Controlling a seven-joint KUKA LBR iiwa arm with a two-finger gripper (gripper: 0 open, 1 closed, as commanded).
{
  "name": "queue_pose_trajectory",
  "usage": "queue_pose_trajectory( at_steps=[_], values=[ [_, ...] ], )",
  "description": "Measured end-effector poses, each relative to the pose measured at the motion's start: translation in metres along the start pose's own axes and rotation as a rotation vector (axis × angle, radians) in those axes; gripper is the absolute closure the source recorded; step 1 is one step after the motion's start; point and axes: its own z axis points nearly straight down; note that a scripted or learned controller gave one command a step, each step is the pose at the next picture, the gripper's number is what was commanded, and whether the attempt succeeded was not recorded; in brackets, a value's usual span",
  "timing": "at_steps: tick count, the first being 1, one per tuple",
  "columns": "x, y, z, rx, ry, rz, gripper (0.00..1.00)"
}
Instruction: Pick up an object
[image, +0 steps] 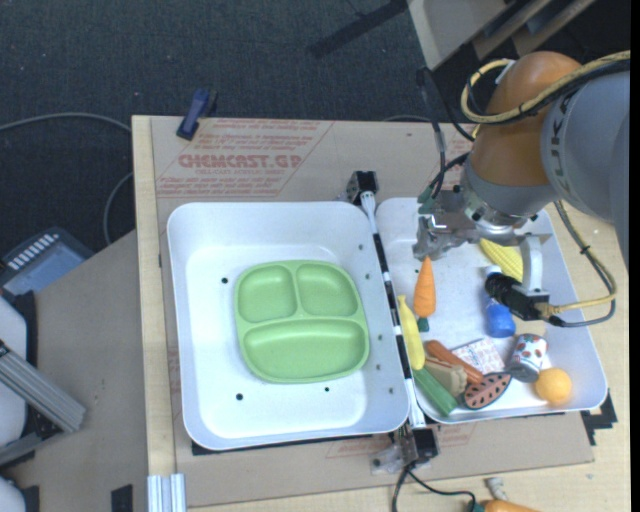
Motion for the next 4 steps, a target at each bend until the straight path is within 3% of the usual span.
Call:
queue_pose_trajectory(
  at_steps=[1,2,3,4],
  values=[
    [0.032,-0.048,-0.046,0.005,0.001,0.0,1.0],
    [0.032,-0.048,-0.046,0.005,0.001,0.001,0.0],
    [-0.045,-0.01,0.001,0.001,-0.002,0.003,0.0],
    [-0.111,0.039,-0.001,0.0,-0.002,0.002,0.0]
  ],
)
